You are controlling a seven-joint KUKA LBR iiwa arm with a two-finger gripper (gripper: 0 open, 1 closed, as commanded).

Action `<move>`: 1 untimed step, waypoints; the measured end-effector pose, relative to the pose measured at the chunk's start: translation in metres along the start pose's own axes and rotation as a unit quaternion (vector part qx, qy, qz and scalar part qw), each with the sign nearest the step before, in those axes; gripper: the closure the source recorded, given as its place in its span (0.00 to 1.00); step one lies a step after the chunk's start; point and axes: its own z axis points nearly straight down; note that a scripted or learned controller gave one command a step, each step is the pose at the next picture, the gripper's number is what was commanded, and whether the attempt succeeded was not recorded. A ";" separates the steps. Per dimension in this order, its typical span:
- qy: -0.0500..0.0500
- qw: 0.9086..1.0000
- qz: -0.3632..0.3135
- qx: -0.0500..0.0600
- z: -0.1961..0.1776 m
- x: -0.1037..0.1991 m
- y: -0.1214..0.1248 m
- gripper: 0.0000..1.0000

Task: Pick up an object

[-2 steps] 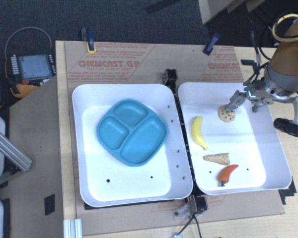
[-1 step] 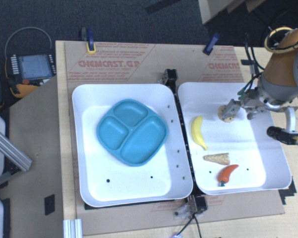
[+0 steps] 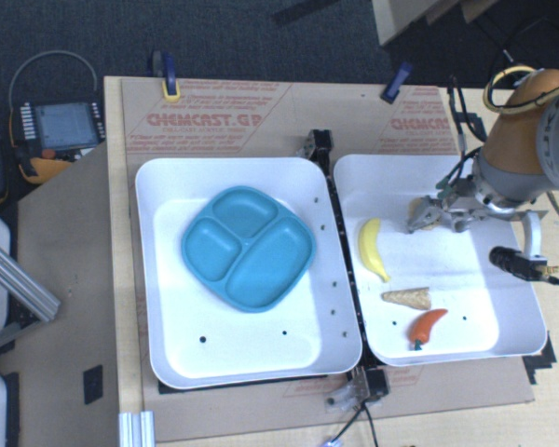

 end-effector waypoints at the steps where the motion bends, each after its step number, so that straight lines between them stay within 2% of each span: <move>1: -0.001 1.000 0.000 -0.002 -0.013 0.000 0.001 1.00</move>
